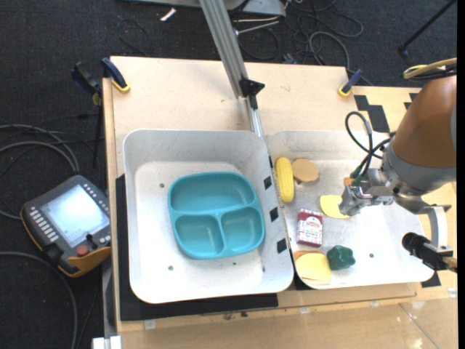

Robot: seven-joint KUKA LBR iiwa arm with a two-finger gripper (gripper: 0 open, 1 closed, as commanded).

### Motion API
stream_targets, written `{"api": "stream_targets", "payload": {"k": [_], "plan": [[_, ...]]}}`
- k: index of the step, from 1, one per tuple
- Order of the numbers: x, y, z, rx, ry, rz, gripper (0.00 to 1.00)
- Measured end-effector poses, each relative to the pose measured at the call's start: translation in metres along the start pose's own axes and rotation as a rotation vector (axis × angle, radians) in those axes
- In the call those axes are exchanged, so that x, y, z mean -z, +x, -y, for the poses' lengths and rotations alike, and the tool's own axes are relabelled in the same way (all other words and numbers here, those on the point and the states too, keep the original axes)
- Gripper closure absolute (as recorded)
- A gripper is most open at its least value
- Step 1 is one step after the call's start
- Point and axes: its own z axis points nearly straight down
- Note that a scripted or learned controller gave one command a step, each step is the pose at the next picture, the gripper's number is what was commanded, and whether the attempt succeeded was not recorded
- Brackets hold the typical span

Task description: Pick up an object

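Chip point(331, 207), a flat yellow one, is lying on the floor of the right bin point(385, 260), partly hidden under the gripper point(350, 203), which is hanging right over its right edge. Whether the fingers are open or closed cannot be told from this slant, nor whether they are touching the chip. Just left of the chip, a small red carton point(310, 228) is lying flat. Above it, a corn cob point(285, 179) is resting along the bin's left wall, with a tan cookie point(305, 171) beside it. Near the front wall, a green pepper point(340, 257) is sitting next to a yellow-and-orange slice point(313, 266). The arm point(429, 140) is reaching in from the right. In the left bin point(145, 195), a teal divided tray point(216, 214) is lying flat.
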Motion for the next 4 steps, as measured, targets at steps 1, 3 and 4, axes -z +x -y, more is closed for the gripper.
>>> {"api": "stream_targets", "payload": {"k": [1,3,4], "plan": [[0.035,0.000,-0.002,0.000,0.000,0.000,1.00],[0.029,0.116,-0.009,0.006,0.005,-0.004,1.00],[0.019,0.160,-0.018,0.004,0.006,-0.002,1.00]]}}
